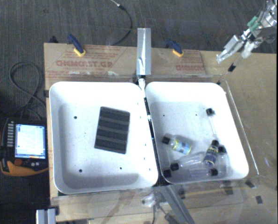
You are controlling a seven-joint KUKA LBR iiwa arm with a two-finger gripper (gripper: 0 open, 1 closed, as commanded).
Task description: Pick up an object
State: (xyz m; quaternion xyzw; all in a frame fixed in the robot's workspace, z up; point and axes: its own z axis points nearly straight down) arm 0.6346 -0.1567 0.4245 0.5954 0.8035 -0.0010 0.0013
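From the overhead camera view I see my gripper (237, 48) parked beyond the right bin's (190, 88) far right corner; whether it's open, I cannot tell. The bottles (195, 158) cluster by that bin's near edge, diagonally down-left. The dark pad (112, 129) lies mid left bin (64, 125), open room around.

2 white bins (59, 125), black ribbed pad (112, 129), clear black-capped bottles (191, 164), one yellow-labelled (178, 145), one blue-labelled (211, 156), brown red-lettered board (87, 63), blue-yellow clamps (76, 45)
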